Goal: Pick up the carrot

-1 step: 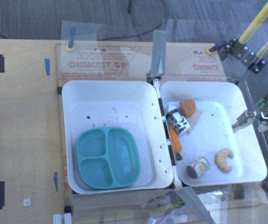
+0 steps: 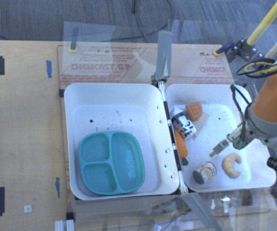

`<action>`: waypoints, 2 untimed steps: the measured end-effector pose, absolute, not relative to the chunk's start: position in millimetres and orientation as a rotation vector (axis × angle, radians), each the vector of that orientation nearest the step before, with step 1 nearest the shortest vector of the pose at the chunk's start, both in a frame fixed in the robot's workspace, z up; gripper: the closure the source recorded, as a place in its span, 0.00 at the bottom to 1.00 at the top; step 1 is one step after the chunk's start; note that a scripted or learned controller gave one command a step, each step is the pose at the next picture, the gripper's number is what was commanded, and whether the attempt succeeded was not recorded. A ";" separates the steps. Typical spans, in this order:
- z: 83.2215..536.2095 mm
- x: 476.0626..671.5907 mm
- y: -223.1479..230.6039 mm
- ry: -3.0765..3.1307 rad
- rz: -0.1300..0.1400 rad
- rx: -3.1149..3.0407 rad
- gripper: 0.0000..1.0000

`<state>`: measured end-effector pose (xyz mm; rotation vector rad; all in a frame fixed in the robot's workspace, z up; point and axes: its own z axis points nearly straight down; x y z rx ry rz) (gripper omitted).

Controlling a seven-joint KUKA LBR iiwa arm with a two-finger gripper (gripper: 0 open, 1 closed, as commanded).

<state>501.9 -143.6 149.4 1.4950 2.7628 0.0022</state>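
The carrot (image 2: 180, 146) lies along the left wall of the right bin (image 2: 254, 179), orange with a green end pointing toward the front. My gripper (image 2: 218, 148) hangs low over the middle of that bin, to the right of the carrot and apart from it. Nothing shows in its grasp. A black-and-white object (image 2: 185, 127) sits just behind the carrot's far end, touching or nearly touching it.
Also in the right bin are an orange-brown waffle-like piece (image 2: 193, 110) at the back, a small can (image 2: 204, 172) on its side and a croissant (image 2: 232, 165) at the front. A teal divided plate (image 2: 112, 162) lies in the left bin (image 2: 80, 100).
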 end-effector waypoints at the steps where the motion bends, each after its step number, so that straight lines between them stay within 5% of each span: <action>1: 89.3 575.7 -106.8 2.778 0.006 1.441 0.00; 2: 101.4 577.4 -110.0 2.766 0.013 1.448 1.00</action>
